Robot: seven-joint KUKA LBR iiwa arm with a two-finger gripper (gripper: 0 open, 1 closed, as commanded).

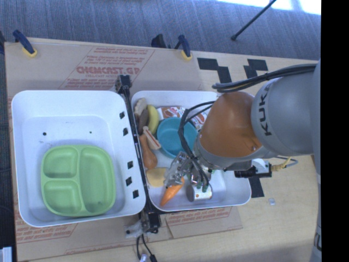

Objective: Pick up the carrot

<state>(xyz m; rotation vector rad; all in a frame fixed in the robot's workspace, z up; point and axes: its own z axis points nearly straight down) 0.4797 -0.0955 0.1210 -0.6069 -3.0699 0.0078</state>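
The carrot (170, 194) is a small orange cone lying near the front of the right bin (234, 198), its tip pointing to the front left. My gripper (182, 174) hangs just above and behind it, right over its thick end, under the arm's orange band. The metal finger parts blur together against the bin's clutter. Nothing shows clearly between them.
The right bin also holds a blue bowl (172, 135), a banana (153, 119), a brown sweet-potato-like piece (148, 152), a pale yellow chunk (156, 176) and a printed packet (173, 112). The left bin (32, 113) holds a green divided plate (79, 180).
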